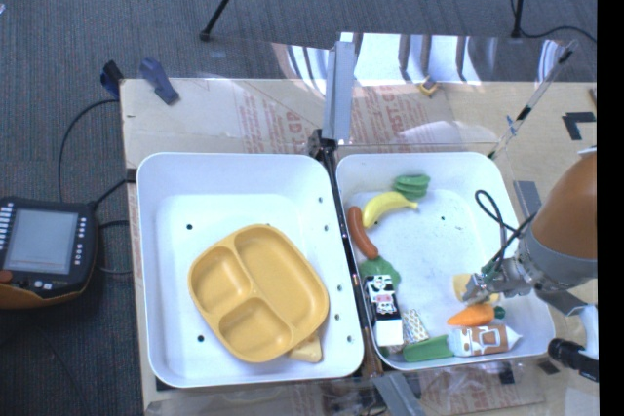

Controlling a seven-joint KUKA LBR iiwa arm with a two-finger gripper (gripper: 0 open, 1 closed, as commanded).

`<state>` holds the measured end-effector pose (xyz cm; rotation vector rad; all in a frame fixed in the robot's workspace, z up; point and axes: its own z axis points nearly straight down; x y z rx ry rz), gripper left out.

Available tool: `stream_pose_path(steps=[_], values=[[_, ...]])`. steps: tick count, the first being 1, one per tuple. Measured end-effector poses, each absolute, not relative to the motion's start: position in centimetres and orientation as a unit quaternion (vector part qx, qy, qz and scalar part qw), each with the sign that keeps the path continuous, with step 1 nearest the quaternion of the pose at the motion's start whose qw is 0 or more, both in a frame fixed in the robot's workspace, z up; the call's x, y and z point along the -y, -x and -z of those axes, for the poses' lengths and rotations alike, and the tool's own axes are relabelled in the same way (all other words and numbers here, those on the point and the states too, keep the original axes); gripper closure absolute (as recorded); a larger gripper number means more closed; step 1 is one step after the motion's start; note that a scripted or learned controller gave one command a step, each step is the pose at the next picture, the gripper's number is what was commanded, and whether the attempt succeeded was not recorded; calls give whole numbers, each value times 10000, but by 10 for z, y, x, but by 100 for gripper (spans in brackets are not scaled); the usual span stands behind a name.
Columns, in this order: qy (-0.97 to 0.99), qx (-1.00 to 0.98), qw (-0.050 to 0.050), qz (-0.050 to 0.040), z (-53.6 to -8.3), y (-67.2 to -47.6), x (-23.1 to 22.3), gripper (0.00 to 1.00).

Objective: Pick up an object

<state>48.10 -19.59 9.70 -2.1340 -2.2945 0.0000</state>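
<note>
A: The yellow piece (465,286) lay in the right bin (458,166), just above the carrot (472,316), with the gripper (482,286) right against it.

B: Gripped?

A: I couldn't tell; the fingers were too small to read. The toys crowded that near edge, the yellow tray (256,291) sat apart.

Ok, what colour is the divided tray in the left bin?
Yellow; the divided tray shows plainly in the camera view.
</note>
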Motion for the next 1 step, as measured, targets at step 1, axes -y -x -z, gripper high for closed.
stream_pose_path(steps=[1], values=[[6815,7318,45,-3,-97,-481,196,0]])
